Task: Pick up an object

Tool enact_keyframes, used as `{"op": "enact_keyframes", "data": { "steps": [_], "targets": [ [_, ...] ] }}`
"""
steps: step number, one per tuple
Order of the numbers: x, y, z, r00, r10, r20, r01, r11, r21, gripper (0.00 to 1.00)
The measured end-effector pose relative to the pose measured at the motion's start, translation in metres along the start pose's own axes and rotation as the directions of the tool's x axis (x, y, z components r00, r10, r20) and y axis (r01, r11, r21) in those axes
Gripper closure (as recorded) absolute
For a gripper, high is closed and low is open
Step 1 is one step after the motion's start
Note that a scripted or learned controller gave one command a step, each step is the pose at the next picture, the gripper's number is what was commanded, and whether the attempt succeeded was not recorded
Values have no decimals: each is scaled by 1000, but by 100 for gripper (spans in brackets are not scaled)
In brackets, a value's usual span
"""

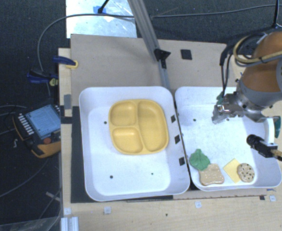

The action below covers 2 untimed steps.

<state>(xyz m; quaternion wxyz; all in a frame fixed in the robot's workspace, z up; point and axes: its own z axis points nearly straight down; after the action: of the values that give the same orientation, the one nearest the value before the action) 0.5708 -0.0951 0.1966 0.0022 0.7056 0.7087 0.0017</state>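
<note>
**rigop:** Over the right bin (pixel 275 174), my end effector (pixel 221 113) hangs above bare floor near the back, well apart from the food. Can't tell its state from this angle, so I claim no grasp.

**benchfan:** What's pickable?

**rigop:** Four pieces clustered at the front edge: one lettuce (pixel 199 159), one toast (pixel 211 175), one cheese (pixel 231 170), one cookie (pixel 246 172). One yellow tray (pixel 138 126) sits in the left bin (pixel 97 177), probably as the drop spot.
</note>
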Motion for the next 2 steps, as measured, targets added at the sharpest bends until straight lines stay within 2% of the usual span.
{"op": "enact_keyframes", "data": {
  "steps": [1,2],
  "targets": [
    [4,4,-44,1000,-1,0,1,1000,-1,100],
    [62,13,-34,1000,-6,-3,6,1000,4,100]
  ]
}}
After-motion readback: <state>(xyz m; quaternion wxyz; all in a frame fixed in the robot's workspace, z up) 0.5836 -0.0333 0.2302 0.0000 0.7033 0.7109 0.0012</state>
